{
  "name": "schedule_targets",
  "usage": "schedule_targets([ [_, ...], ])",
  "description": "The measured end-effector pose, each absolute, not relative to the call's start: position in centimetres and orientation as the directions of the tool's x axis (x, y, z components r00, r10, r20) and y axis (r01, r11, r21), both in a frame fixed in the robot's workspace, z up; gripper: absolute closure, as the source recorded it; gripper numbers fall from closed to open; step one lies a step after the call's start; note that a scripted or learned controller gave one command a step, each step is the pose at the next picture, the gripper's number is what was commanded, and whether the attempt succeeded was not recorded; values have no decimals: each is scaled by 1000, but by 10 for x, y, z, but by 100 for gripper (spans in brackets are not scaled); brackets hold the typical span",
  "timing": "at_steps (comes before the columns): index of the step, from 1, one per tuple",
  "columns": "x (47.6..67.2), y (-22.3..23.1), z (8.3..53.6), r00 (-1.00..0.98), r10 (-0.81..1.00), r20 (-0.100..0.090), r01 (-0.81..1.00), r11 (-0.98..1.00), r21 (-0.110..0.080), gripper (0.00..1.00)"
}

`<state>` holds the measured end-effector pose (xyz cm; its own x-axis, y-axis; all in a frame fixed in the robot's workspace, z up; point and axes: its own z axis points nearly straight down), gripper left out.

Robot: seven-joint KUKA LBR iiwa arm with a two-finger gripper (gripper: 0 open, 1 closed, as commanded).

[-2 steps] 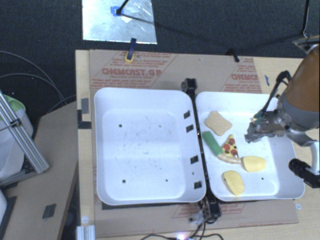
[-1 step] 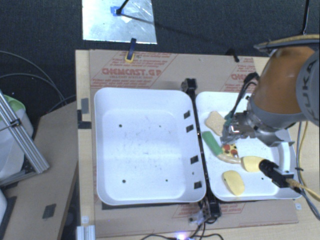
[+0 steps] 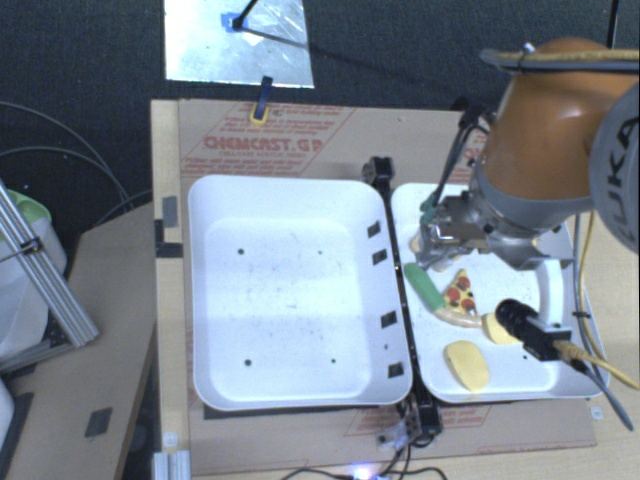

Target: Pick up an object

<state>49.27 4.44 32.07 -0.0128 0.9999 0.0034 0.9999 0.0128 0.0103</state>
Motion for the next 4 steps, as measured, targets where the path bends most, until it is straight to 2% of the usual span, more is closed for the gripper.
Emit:
schedule_targets([
  [1,487,108,383,-12,1000,4,1000,11,9,100],
  [2,487,103,380,-4,1000,1,1000,4,3,0],
  [3,488,103,391,-10,1000,1,1000,10,7,100],
  [4,521,132,430,-5,1000,2,1000,5,8,100],
])
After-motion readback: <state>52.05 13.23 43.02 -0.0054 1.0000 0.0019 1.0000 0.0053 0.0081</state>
